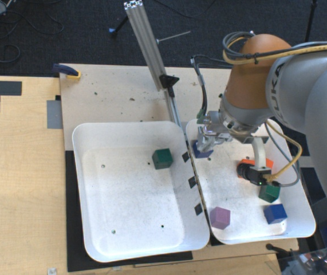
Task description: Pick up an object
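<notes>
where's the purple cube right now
In the camera view the purple cube sits in the right bin, at its near left corner, left of the blue cube.

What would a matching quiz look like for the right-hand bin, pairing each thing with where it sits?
Things:
1. purple cube
2. blue cube
3. gripper

Places:
A. over the right bin's far left part, close to the divide between the bins
B. right bin, near right corner
C. right bin, near left corner, beside the divide

Pairs: 1-C, 2-B, 3-A
</notes>
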Motion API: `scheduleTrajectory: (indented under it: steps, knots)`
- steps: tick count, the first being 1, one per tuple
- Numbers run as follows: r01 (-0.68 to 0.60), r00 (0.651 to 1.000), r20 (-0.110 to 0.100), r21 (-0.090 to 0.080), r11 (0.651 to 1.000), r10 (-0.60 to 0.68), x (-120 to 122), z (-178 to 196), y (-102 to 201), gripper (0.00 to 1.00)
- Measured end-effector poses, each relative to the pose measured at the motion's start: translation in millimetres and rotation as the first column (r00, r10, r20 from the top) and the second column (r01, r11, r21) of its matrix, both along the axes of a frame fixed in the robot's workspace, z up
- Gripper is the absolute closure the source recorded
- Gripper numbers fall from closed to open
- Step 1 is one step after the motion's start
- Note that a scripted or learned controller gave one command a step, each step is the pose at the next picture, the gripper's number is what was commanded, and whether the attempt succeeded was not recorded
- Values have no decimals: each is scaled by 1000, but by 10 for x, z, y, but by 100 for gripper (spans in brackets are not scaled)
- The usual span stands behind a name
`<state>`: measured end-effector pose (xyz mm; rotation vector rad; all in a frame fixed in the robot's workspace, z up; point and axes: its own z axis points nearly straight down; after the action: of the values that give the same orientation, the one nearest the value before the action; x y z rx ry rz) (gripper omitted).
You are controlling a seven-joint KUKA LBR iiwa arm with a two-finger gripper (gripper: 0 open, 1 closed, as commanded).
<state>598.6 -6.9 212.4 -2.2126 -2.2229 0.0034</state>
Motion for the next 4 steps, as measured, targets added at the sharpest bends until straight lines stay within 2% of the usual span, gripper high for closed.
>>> scheduleTrajectory:
  steps: [1, 2, 3, 4]
  knots:
    - [0, 1000, 4, 0, 1000, 0, 82, 164, 533, 100]
    - [0, 1000, 3, -1, 1000, 0, 115, 149, 982, 100]
    - [4, 1000, 3, -3, 1000, -4, 122, 186, 989, 100]
    - [3, 1000, 0, -4, 1000, -3, 37, 71, 1027, 100]
